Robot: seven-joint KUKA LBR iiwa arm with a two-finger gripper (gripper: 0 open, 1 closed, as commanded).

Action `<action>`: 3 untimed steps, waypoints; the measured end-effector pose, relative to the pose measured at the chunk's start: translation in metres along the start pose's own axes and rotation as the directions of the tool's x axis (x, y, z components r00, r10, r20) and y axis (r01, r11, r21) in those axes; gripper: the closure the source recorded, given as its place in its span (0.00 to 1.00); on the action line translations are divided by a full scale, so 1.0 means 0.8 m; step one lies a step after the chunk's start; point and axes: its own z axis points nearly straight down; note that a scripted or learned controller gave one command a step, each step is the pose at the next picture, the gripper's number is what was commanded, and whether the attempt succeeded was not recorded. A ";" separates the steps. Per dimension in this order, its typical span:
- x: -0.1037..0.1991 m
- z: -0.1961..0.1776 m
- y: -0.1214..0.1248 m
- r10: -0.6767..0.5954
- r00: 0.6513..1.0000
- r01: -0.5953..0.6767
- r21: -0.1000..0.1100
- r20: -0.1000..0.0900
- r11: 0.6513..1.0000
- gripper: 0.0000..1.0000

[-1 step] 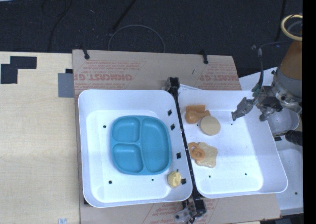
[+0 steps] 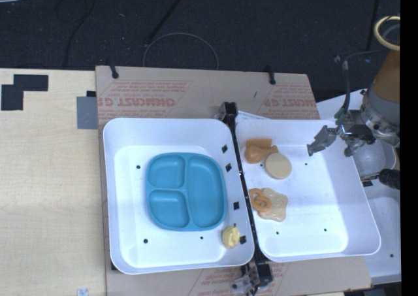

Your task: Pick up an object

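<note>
**Bins side by side, my pincer over the right one**

Bench [image 2: 46, 183] of pale wood spreads under everything, with a sheet of printed cardboard [image 2: 196, 95] laid on it beneath the two bins. The left bin [image 2: 124, 157] holds a blue divided plate [image 2: 184, 191], three compartments, lying flat near the middle of the floor. Down in that bin's lower right corner, close against the divider between the bins, sits a small yellow lump [image 2: 230, 236].

The right bin [image 2: 339, 216] carries the rest, all gathered toward its left half. An orange-tan piece [image 2: 256, 151] lies near the upper left, and touching its lower right edge is a cream round disc [image 2: 279, 166]. Below them, apart from both, is a pale flat piece with an orange ring [image 2: 260, 201] on its left part; I take it for toy food, though I cannot tell what kind.

My arm [image 2: 386, 85] comes in from the right edge, grey with its orange band. My gripper [image 2: 334, 136] hangs over the upper right part of the right bin, well apart from the toy pieces, pointing left toward them. From this angle I cannot tell whether my fingers are spread or pressed together. Nothing shows between them. The cream disc is the piece nearest to me.
</note>
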 end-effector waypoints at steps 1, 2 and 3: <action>0.004 0.080 0.003 0.000 1.000 0.000 0.005 -0.001 1.000 0.00; -0.004 0.139 -0.001 0.000 1.000 0.000 0.004 -0.001 1.000 0.00; -0.003 0.207 -0.002 0.001 1.000 -0.001 0.005 -0.001 1.000 0.00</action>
